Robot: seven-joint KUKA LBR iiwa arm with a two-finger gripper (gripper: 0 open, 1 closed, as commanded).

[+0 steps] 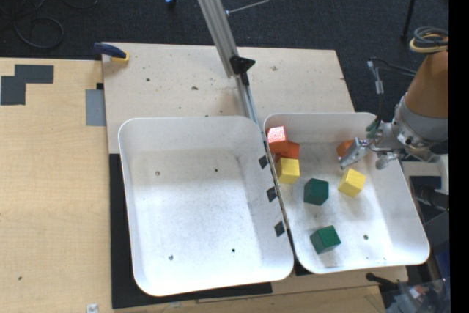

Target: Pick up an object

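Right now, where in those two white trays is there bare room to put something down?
The left bin offers bare floor from wall to wall. The right bin is crowded along its left side and middle with blocks: orange, yellow, green. Its near-right corner, beyond the green block, is bare.

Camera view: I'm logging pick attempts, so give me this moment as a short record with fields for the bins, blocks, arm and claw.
left bin: white, shallow, no blocks seen in it
right bin: white, holds all the blocks
blocks at divider: pink block, orange block, yellow block, clustered
green blocks: one mid-bin, one nearer the front
other blocks: yellow cube; orange piece by the claw
arm: enters from the right
claw: over the right bin, above the yellow cube; grip state unclear
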